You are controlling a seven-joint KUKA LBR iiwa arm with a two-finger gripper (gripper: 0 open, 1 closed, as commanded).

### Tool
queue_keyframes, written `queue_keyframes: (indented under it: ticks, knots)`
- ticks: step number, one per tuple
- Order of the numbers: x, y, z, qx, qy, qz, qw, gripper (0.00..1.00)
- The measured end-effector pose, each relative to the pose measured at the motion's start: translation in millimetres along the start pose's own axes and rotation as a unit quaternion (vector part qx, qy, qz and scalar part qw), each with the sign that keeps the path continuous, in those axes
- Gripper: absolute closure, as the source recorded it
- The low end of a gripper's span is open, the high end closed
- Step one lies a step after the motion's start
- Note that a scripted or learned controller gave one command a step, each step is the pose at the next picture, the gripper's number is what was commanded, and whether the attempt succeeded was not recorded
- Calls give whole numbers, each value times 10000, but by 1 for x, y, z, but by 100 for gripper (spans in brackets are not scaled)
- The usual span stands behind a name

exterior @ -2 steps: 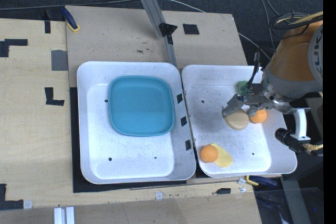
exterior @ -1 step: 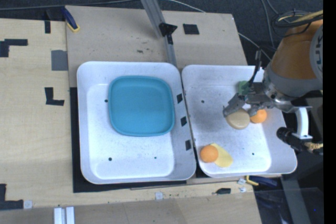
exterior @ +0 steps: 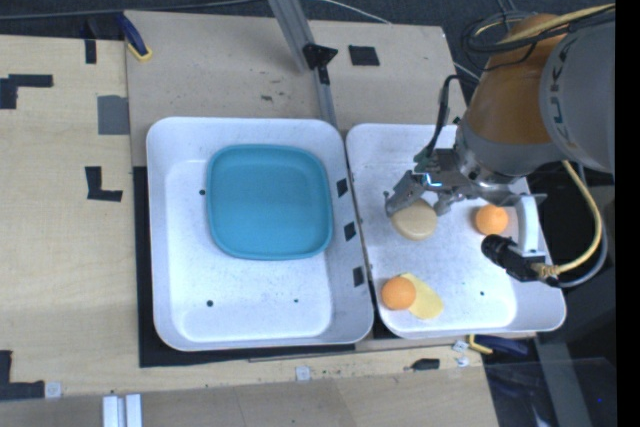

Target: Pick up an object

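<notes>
Camera view: jaws [exterior: 420, 206] spread astride the beige lump [exterior: 414, 221]; a rounded, smooth shape could squirt sideways on closing

We see two bins side by side on the bench [exterior: 60, 245]. In the left bin [exterior: 180, 315] a plate [exterior: 268, 201] lies near the middle, toward the far side. In the right bin [exterior: 500, 310] a round lump [exterior: 414, 221] lies at the centre, with the pincer [exterior: 422, 200] directly over it. A ball [exterior: 490, 219] sits to the right of the lump, near the bin's right wall. Another ball [exterior: 398, 292] lies toward the near left corner, touching a flat piece [exterior: 427, 300] on its right. The arm [exterior: 530, 105] reaches in from the right, over the far right corner.
</notes>
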State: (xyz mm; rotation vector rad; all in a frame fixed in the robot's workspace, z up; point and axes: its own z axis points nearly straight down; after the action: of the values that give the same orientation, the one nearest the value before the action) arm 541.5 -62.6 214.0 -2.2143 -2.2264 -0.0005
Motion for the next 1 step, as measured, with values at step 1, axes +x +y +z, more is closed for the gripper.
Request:
queue_keyframes:
  ticks: [1]
  knots:
    - [41,20,-9,-3,-2,7,10000,100]
